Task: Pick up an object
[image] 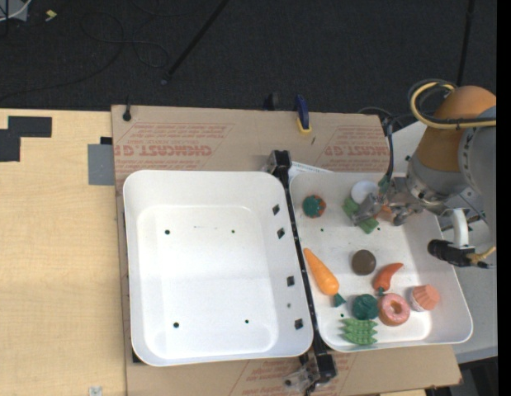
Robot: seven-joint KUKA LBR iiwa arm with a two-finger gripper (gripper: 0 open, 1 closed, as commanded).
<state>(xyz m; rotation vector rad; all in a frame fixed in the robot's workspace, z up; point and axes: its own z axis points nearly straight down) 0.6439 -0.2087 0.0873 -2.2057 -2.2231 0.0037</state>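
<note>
- The gripper [372,213] is down in the right bin [453,324], at its upper edge, over a small green object [357,208].
- Fingers look to be touching that green piece, though the blur won't let me call them closed or apart.
- Below lie a brown disc [363,261], a red pepper [387,274], an orange carrot [321,272] and a pink donut [395,309].
- The left bin [156,337] sits alongside.
</note>
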